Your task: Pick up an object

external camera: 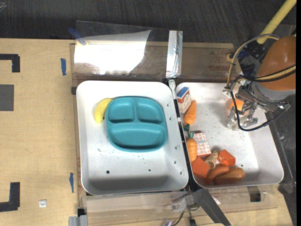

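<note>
My gripper (241, 119) hangs over the upper right part of the right bin (263, 145), low above its floor. A small orange piece (236, 103) shows right against the gripper's body; whether it is held is unclear. Toy food lies along the right bin's left side and front: a small milk carton (183, 98), an orange carrot (190, 112), a second carrot (192, 149), a small printed box (202, 143), red blocks (226, 157) and a brown sausage (229, 173).
The left bin (89, 159) holds a teal divided plate (136, 123) with a yellow banana (100, 110) at its left edge. Black cables loop around the wrist (256, 86). A clear plastic sheet (113, 51) lies behind the bins.
</note>
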`<state>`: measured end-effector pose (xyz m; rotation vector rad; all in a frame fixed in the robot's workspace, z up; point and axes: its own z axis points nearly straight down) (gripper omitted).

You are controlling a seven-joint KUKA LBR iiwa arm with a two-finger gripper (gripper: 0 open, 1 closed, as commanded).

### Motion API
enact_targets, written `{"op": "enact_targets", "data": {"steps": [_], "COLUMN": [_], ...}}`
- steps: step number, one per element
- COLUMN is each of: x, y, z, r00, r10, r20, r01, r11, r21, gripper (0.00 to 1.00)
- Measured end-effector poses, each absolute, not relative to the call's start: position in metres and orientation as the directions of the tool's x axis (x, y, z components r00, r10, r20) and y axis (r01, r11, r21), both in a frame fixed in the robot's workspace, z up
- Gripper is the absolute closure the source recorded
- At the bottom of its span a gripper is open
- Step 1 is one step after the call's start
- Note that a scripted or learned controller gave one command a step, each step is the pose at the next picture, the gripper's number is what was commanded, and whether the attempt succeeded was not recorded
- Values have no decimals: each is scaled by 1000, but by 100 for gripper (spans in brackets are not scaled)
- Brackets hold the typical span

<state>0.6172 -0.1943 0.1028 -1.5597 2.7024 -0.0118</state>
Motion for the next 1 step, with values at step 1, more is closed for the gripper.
{"op": "enact_targets", "data": {"steps": [1], "x": [665], "y": [-140], "z": [207], "r00": [-434], "r10": [-901], "r20": [-9], "r01": [-901], "r11": [434], "r21": [-17], "gripper": [100]}}
